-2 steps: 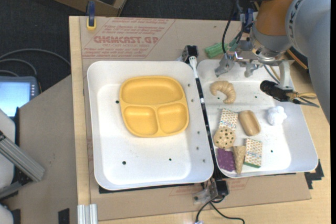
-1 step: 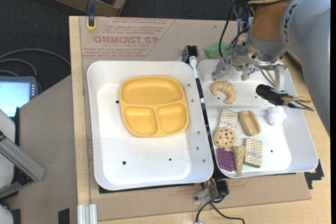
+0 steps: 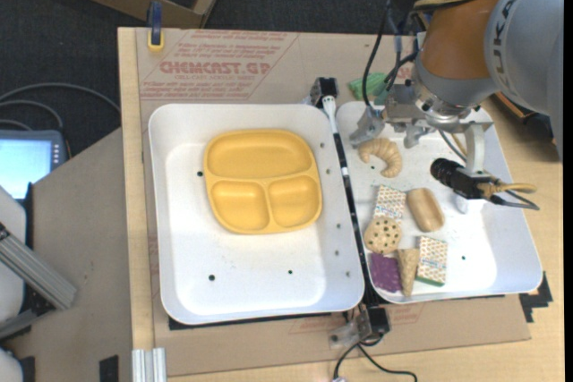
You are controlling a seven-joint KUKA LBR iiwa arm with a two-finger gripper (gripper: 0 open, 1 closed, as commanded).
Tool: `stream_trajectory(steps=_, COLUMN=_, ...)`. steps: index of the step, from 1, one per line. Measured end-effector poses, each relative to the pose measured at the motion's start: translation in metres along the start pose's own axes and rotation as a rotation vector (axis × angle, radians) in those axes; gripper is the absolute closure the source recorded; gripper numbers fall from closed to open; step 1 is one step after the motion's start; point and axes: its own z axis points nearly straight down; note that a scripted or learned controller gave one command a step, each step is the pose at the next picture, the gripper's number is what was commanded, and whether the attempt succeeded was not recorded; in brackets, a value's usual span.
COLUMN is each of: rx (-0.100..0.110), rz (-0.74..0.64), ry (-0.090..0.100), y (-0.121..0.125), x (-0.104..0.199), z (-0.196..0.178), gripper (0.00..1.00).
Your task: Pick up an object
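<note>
Grey arm is hanging its tool (image 3: 391, 131) low over the right bin (image 3: 515, 268), just above the croissant (image 3: 383, 155). Nothing is sitting between its parts; open or closed, cannot tell. Pick is not done: croissant, bun (image 3: 425, 208) and cookie (image 3: 382, 234) are lying in the bin.

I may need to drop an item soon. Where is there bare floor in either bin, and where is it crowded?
Left bin: bare floor rings the yellow tray, widest below it and along the left wall. Right bin: open patch at the lower right, right of the food packets and below the pliers. Crowded along its left side, from croissant down to cookie.
</note>
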Motion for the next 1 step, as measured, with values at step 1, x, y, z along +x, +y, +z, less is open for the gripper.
stream_trajectory(steps=1, rx=0.004, rz=0.008, ry=-0.002, y=-0.0950, x=-0.0127, z=-0.0371, gripper=0.00)
